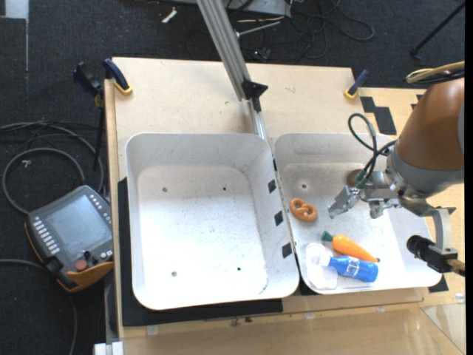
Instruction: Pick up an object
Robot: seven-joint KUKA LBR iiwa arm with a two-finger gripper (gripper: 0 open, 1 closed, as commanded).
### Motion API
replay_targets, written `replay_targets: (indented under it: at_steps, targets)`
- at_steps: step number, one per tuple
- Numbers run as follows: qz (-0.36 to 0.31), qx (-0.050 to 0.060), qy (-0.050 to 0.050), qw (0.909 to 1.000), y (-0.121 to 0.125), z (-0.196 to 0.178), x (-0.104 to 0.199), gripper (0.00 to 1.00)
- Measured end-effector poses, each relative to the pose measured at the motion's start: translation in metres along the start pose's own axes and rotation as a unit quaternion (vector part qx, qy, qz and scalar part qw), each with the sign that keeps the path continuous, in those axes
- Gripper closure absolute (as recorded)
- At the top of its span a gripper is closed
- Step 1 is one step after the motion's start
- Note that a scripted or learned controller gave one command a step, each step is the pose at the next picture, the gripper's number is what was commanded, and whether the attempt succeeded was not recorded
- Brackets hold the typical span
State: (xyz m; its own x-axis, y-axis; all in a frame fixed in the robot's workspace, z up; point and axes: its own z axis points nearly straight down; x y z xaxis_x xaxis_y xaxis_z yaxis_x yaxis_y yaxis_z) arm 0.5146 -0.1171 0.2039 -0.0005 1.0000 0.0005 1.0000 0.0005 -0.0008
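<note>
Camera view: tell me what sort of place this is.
Probably a robotics lab test cell: a teach pendant lies on the floor, cables trail behind the bench, and clamps pin the board under two white bins.

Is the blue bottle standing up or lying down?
Lying down: the blue bottle rests on its side in the right bin, beside the carrot.

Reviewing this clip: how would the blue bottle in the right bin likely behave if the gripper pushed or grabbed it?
The blue bottle lies on its side, so its rounded body may roll. It looks small, probably light. Touching the carrot, it would likely nudge that too.
</note>
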Motion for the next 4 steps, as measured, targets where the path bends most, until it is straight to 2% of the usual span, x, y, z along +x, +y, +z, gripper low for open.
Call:
replay_targets:
  at_steps: [1,2,3,4]
  targets:
    - [0.0,0.0,0.0,1.0,0.0,0.0,0.0,0.0]
    - [0.001,0.002,0.0,1.0,-0.001,0.044,-0.003,0.0]
    - [0.001,0.002,0.0,1.0,-0.002,0.107,-0.004,0.0]
    - [0.001,-0.001,0.0,1.0,-0.001,0.108,-0.004,0.0]
